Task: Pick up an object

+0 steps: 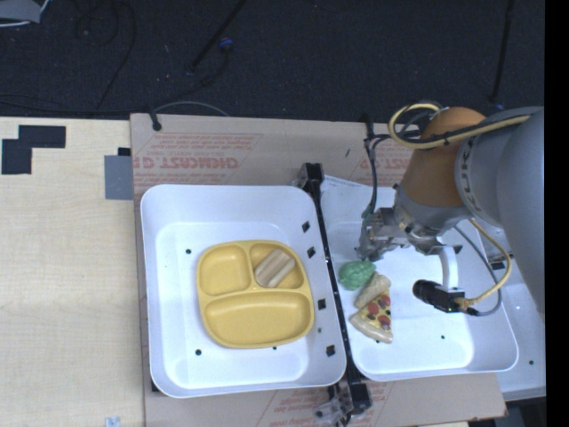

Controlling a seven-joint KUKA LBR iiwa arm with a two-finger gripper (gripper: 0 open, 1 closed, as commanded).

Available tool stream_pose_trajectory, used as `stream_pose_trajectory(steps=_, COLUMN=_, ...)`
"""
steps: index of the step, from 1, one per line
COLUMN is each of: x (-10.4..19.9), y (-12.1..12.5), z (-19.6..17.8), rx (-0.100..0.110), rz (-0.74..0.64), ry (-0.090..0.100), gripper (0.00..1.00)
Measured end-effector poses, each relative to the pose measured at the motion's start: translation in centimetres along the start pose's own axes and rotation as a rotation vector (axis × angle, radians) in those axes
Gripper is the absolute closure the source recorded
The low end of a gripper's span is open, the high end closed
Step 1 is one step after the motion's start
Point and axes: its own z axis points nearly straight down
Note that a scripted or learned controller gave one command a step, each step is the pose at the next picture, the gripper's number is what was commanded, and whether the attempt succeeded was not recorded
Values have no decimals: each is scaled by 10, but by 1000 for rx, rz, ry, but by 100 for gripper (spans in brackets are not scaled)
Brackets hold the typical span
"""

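The grey arm with its orange band reached in from the right, and its pincer hung low in the right shallow white bin, just above a small green rounded lump; whether it was open or closed could not be told. Just beside the lump lay a toy pizza slice with red dots. In the left white bin sat a yellow divided plastic plate with a tan ridged piece in its upper right compartment.
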Motion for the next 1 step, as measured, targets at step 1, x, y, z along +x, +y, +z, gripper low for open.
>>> stream_pose_trajectory(steps=1, x=-7, y=-5, z=-46, rx=-7, rz=-1, ry=-2, gripper=100)
